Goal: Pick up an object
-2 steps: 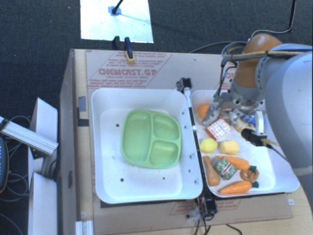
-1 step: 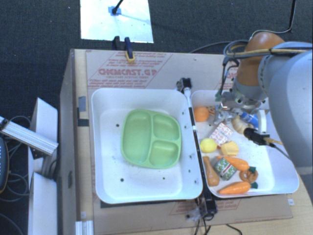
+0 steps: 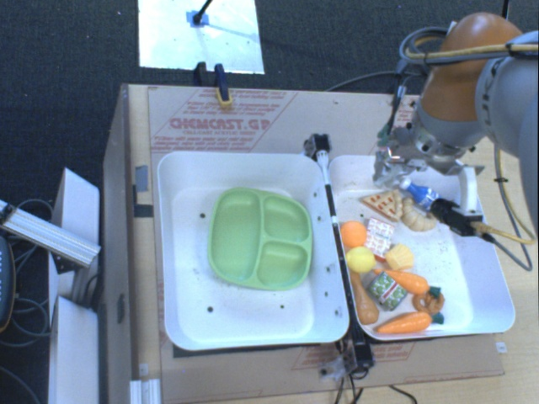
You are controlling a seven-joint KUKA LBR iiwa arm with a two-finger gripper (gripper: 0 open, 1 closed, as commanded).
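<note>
My gripper [image 3: 394, 173] hangs low over the back of the right bin [image 3: 480, 268], below the grey wrist and orange band. Just in front of it lie a pizza slice [image 3: 383, 203], a blue object [image 3: 419, 196] and a beige peanut-shaped piece [image 3: 416, 217]. Further forward sit an orange [image 3: 354, 232], a yellow lemon [image 3: 360, 260], a white-and-pink packet [image 3: 379, 236], a cheese wedge [image 3: 399, 257], a green packet [image 3: 386, 289] and two carrots [image 3: 408, 281] [image 3: 404, 322]. Nothing shows in the gripper's grasp.
The left bin [image 3: 185, 225] holds a green divided plate [image 3: 259, 238]. A black divider rail [image 3: 330, 217] runs between the bins. Cables trail from the arm over the right bin's right rim. A brown stick-shaped toy [image 3: 363, 297] lies along the right bin's left wall.
</note>
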